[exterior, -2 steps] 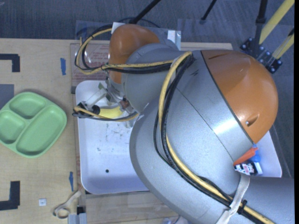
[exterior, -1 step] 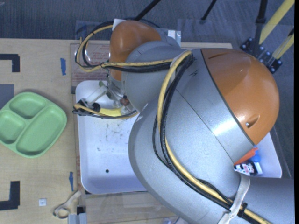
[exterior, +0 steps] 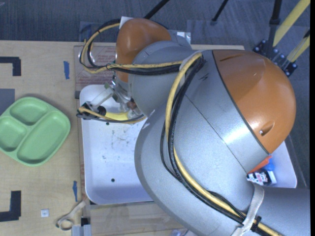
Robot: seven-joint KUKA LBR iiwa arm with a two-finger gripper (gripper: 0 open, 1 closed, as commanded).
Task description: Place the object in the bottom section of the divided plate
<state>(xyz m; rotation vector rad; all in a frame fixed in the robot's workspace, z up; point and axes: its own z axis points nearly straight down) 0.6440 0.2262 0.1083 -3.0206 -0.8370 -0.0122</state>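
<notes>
At left we see the green divided plate (exterior: 45,135) on the wooden bench, all of its sections bare. Beside it, in the white bin (exterior: 106,173), the gripper (exterior: 116,98) hangs over the far end, just above a yellow object (exterior: 118,116). We cannot tell whether the pincer is apart or together. The grey arm (exterior: 211,132) covers the right, where a small black, white and blue item (exterior: 261,176) peeks out.
</notes>
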